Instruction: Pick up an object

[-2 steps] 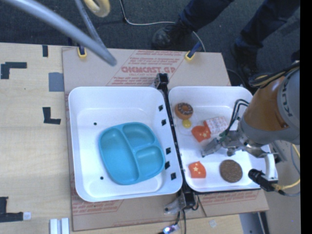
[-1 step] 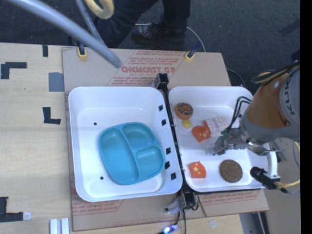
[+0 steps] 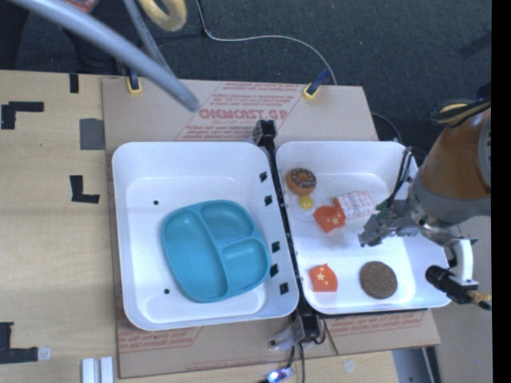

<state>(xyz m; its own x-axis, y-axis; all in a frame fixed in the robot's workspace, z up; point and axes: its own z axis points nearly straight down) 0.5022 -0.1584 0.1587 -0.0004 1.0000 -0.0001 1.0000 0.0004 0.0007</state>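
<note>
The right bin (image 3: 375, 154) holds several small items: a brown frosted doughnut (image 3: 302, 180), a small yellow piece (image 3: 306, 203), an orange-red block (image 3: 328, 217), a white-and-pink box (image 3: 354, 204), a red square with a yellow star (image 3: 322, 278) and a round dark brown cookie (image 3: 378, 279). My gripper (image 3: 374, 234) hangs low over the right half of this bin, just right of the white-and-pink box and above the cookie. Nothing shows between its dark fingers.
The left bin (image 3: 132, 214) holds a blue three-compartment plate (image 3: 215, 250). A black divider (image 3: 275, 214) runs between the bins. The arm's orange band (image 3: 459, 162) and grey wrist cover the right bin's right rim. A grey pole (image 3: 104, 34) crosses the upper left.
</note>
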